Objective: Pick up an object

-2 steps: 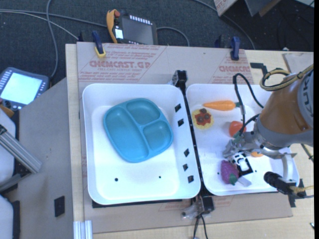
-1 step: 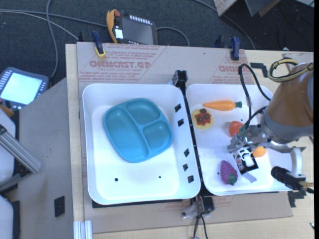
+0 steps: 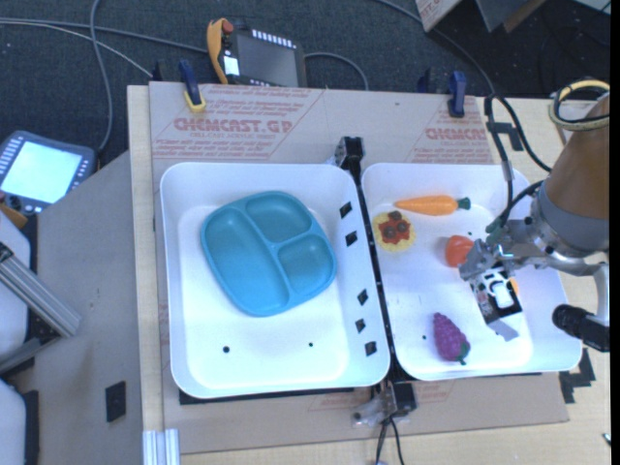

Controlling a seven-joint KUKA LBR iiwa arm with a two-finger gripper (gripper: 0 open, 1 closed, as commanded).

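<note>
while the arm (image 3: pixel 581 187) reaches in from the right, the gripper (image 3: pixel 496 298) is seen low over the right bin (image 3: pixel 417 356); whether it is open or closed cannot be told. a red object (image 3: pixel 457 250) lies just beside it, a carrot (image 3: pixel 426 204) farther back, purple grapes (image 3: pixel 449 337) nearer the front.

Blue sectioned plate (image 3: pixel 268 251) in left white bin (image 3: pixel 184 289), clamps (image 3: pixel 192 89) behind.

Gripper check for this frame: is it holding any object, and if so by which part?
It cannot be told. The gripper hangs low over the right bin, between the red toy and the purple grapes; nothing visibly sits between its fingers.
</note>
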